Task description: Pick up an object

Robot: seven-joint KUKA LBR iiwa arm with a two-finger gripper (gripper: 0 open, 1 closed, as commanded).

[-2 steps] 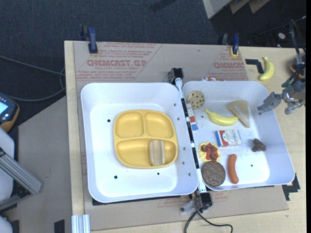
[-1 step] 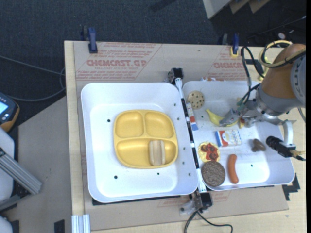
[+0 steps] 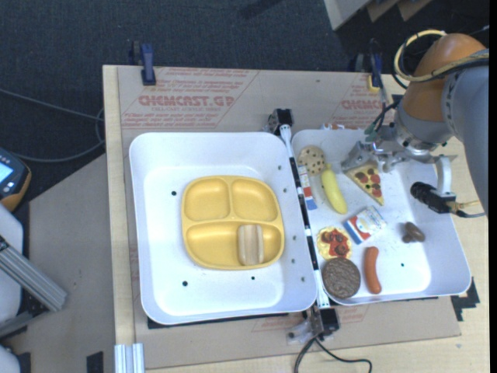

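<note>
the grey arm with its orange band reaches in from the right and bends down over the far end of the right bin [image 3: 454, 270]. its hand [image 3: 371, 152] sits low just above the pizza slice [image 3: 367, 181]; whether it's clenched or released, i cannot tell. the banana [image 3: 334, 190], cookie [image 3: 312, 158] and sausage [image 3: 372, 269] lie close together, leaving open floor along the bin's right side. the left bin [image 3: 155, 286] has room all around its yellow divided plate [image 3: 210, 200], which carries a hot dog bun [image 3: 250, 244]. the arm's upper part is cut off.
</note>
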